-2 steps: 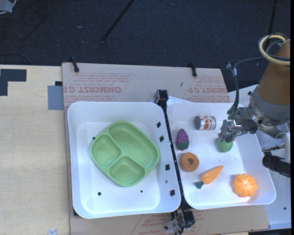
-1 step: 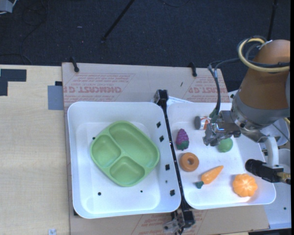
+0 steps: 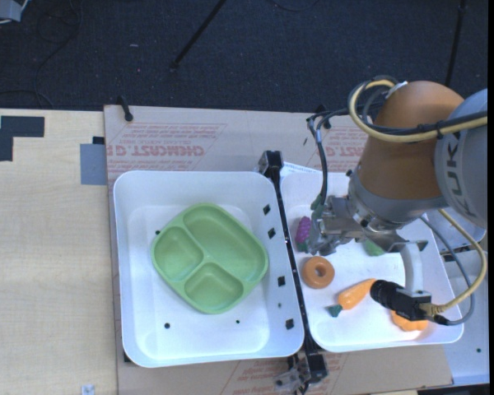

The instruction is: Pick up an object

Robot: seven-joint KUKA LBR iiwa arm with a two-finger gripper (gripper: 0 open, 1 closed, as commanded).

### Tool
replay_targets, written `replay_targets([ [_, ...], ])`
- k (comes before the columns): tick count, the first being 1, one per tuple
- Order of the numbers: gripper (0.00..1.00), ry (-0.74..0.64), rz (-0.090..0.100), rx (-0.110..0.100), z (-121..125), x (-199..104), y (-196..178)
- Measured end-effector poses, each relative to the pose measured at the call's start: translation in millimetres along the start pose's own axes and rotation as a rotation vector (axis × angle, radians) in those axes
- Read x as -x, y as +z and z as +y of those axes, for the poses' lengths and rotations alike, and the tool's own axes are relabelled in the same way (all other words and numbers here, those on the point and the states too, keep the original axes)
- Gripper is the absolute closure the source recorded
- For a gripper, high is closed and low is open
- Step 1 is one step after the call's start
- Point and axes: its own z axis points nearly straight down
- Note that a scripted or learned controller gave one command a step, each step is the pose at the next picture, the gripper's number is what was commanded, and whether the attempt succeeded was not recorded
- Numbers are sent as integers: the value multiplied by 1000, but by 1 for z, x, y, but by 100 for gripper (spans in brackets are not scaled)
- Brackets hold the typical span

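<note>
Orange donut: toy ring (image 3: 318,272) lying flat on the floor of the right bin (image 3: 354,340), just below the gripper (image 3: 314,235) and apart from it.
Gripper state: cannot tell; the wrist hides the tips, and nothing is seen held.
Gripper position: low over the upper left part of the right bin, close to the divider between the 2 bins.
Purple item: small piece (image 3: 304,230) just beside the gripper, on its divider side; contact cannot be told.
Carrot: orange toy with a green tip (image 3: 354,293), below and to the arm side of the gripper, beside the donut but not touching it.
Green scrap: small piece (image 3: 374,249) on the arm side of the gripper, partly hidden.
Left bin: holds 1 green divided plate (image 3: 210,257), well apart from the gripper.
Handling judgement: donut looks light, stiff and smooth plastic, so likely slippery and not fragile.
Hold point judgement: pinch across 1 side of the ring, 1 finger in the hole, or span the outer edge.
</note>
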Motion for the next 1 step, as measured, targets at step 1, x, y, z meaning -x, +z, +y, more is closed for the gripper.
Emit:
replay_targets([
  [1, 100, 0, 0, 2, -5, -52, -2],
])
